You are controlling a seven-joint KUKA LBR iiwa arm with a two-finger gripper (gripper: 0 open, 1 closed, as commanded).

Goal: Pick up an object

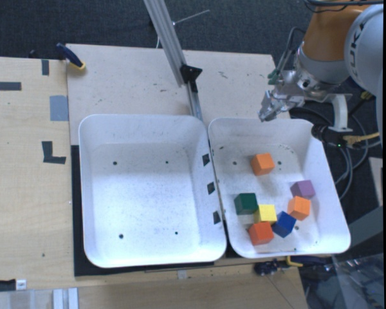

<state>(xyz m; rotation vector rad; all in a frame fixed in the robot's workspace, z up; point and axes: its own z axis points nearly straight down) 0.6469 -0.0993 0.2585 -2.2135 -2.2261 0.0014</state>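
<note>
Hand: the hand [271,110] hovers above the far rim of the right bin [328,172], at about 12 o'clock of it; nothing is between its tips, and whether it is parted or closed I cannot tell.
Candidates: an orange cube [262,163] sits alone near the bin's centre; a green cube [246,203], yellow cube [267,213], red cube [260,233], blue cube [284,224], second orange cube [299,207] and purple cube [302,188] crowd toward 5 o'clock.
Why there: probably poised high to descend clear of the wall.
Open room: the lone orange cube has free floor all round, the easiest pick; the cluster touches, leaving little gap.
Left bin [90,172]: on the surface beside it.
</note>
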